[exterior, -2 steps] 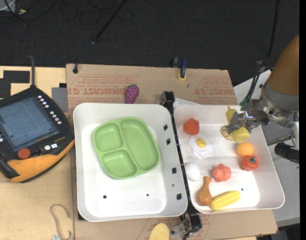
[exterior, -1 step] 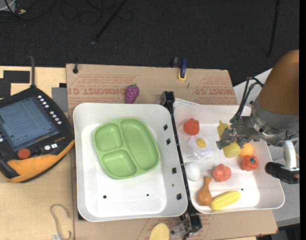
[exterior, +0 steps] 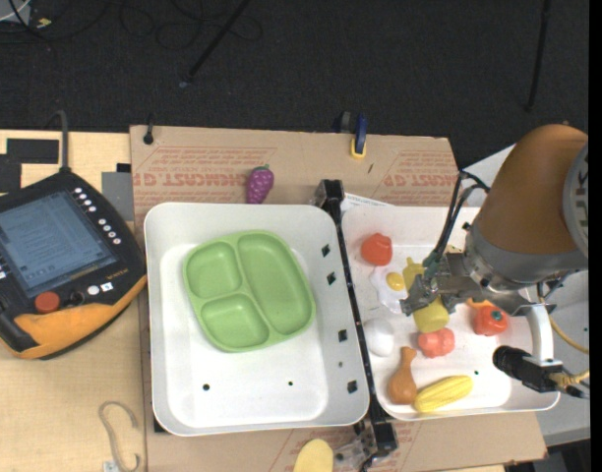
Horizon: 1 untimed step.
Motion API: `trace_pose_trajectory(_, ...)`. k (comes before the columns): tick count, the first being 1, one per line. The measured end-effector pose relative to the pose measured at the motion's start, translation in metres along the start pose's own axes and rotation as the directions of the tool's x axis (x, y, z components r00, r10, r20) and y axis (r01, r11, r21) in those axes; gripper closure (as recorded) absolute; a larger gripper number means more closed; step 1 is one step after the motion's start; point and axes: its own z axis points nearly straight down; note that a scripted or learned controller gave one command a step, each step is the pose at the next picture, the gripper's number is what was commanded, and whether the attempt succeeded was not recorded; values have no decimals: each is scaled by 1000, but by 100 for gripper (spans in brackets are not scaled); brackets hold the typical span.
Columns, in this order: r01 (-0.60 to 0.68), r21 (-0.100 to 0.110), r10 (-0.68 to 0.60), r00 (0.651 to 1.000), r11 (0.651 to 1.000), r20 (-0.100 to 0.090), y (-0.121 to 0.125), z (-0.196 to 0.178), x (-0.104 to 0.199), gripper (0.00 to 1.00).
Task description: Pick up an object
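My gripper (exterior: 425,299) hangs low in the middle of the right bin (exterior: 517,393), on the end of the arm (exterior: 532,205) that reaches in from the right. Directly under it, touching or nearly touching, lies a yellow-green toy fruit (exterior: 432,317). Around it are a red tomato (exterior: 377,249), a yellow piece (exterior: 412,270), a red pepper (exterior: 489,318), a pink-red fruit (exterior: 437,342), a white egg (exterior: 381,340), a drumstick (exterior: 404,376) and a corn cob (exterior: 444,392). The arm hides the bin's right part.
The left bin (exterior: 183,382) holds a green divided plate (exterior: 248,289). Purple grapes (exterior: 260,184) lie on the cardboard behind the bins, a lemon (exterior: 314,455) in front. A teach pendant (exterior: 55,254) sits at far left. A black divider (exterior: 345,303) separates the bins.
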Motion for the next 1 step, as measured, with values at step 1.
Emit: trace_pose_trajectory(1,0,-3,0,1000,1000,1,-16,-20,28,100)
